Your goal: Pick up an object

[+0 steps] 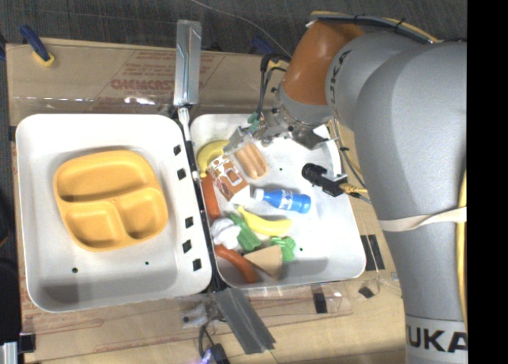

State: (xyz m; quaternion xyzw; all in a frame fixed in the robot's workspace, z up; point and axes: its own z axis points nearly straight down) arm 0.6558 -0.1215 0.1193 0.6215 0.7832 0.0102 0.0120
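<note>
- Gripper (260, 128): low over the far end of the right bin (337, 239), its tip just beside the tan piece (252, 161). Wrist hardware masks the tip, so its spread cannot be told, nor whether it touches the tan piece.
- Left bin (32, 140): holds a yellow tray (111, 196) with three compartments, lying flat and in full view.
- Right bin, left wall: a yellow lump (211, 151) at the far end, partly covered by a box (228, 178) printed orange and white. A red stick (209, 197) runs along the wall below them, its lower end hidden.
- Right bin, middle: the tan piece, ridged, lies against the box. Below it lies a blue bottle (284, 201) on its side with a white cap, clear of its neighbours.
- Right bin, near end: a banana (266, 224) lies over a green item (248, 239) and a white item (222, 231); both are too covered to identify. A brown wedge (268, 259) overlaps a second red stick (232, 262).
- Arm (397, 132): covers the bin's right rim and is cut off at the frame's right edge.
</note>
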